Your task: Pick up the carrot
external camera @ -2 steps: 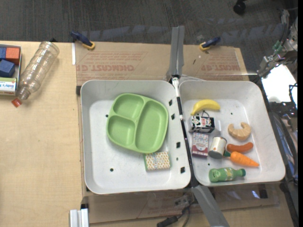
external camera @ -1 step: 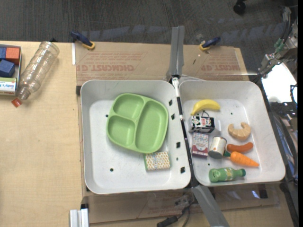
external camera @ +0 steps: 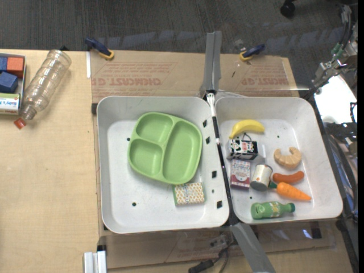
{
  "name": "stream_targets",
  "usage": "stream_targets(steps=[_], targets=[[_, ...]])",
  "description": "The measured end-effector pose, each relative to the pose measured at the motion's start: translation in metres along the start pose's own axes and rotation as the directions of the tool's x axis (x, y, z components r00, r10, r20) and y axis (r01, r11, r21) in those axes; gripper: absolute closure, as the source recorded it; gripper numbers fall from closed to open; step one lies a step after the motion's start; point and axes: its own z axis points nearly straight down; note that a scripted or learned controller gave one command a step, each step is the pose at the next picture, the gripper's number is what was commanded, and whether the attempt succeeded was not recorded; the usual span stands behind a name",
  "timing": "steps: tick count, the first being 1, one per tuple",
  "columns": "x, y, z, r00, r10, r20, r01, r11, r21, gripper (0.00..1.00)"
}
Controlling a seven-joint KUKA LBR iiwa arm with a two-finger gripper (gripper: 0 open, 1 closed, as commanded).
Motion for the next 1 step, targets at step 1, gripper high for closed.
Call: stream_targets(steps=[1], targets=[[0.0001,0.0010,-0.0093,1.000,-0.003,0.003,0.003,1.000,-0.001,1.00]])
